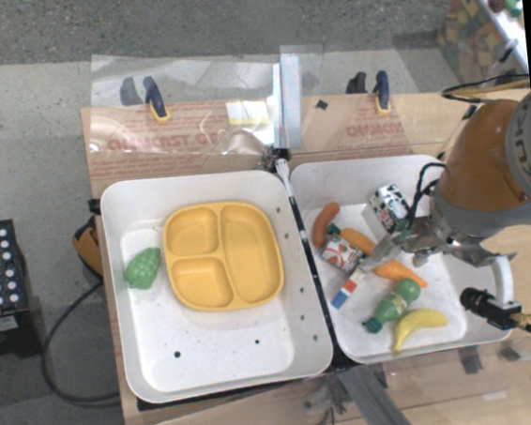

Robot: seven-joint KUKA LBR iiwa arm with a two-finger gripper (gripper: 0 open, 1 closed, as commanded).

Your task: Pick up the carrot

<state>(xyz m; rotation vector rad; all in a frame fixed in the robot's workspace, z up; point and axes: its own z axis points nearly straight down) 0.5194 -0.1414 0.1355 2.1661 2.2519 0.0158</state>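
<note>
The orange plastic carrot (399, 271) lies in the right white bin (431, 169), centre-right of frame, directly beside the metal claw (394, 248), whose finger state cannot be determined.

Single fixed overhead camera, looking down at a slant and taking in both shallow white plastic bins (123, 297) side by side. Grey KUKA arm with orange band (488, 174) entering from the right edge; moderate distance.
</note>
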